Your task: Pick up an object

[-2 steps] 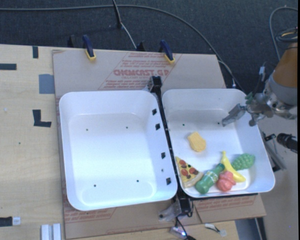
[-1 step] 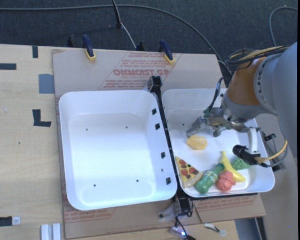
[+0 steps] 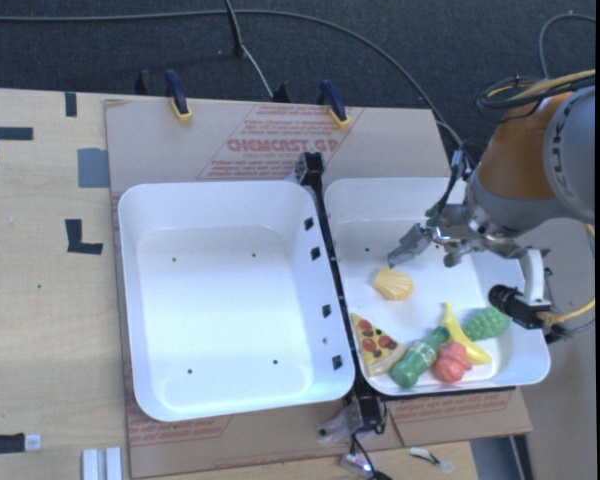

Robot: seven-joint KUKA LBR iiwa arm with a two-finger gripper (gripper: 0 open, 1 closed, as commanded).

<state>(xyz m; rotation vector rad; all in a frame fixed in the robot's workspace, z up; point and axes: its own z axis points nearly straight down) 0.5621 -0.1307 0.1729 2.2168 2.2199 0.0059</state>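
Yellow toy (image 3: 394, 286) lies just below the open pincer (image 3: 429, 250) (untouched).

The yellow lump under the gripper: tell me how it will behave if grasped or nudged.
The yellow lump looks rounded and smooth, like plastic toy food, so it may slip from a narrow pinch. It probably is light and would slide on the glossy right bin floor when nudged. It lies apart from the other toys, so a push should not jam early.
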